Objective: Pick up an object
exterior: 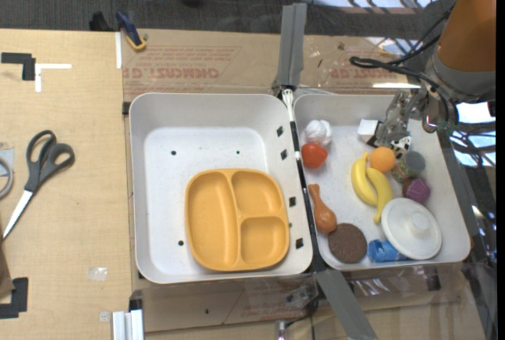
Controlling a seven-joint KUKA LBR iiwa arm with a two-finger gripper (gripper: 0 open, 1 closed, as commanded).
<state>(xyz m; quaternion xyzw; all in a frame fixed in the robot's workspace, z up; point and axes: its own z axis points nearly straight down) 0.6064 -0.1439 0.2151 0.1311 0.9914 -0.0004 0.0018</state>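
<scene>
The claw (392,129) hangs low over the upper part of the right bin (454,196), just above a small orange ball (383,159); whether it is open or closed cannot be told. The ball is round and plain orange, so it has no long axis. It touches the top end of a yellow banana (368,182), whose long axis runs from upper left to lower right, curving, with the stem end pointing down toward a white lid (412,228).

Around them lie other toys — a red tomato (314,155) under a white crumpled piece (318,130), a brown drumstick (322,211) pointing up and left, a dark brown cookie (347,243), a blue piece (384,252), a purple fruit (417,189) and a grey-green ball (410,165).

The left bin (158,173) holds a yellow divided plate (237,218). On the worktop (71,252) to the left lies a pair of scissors (35,173), blades pointing down and left.
</scene>
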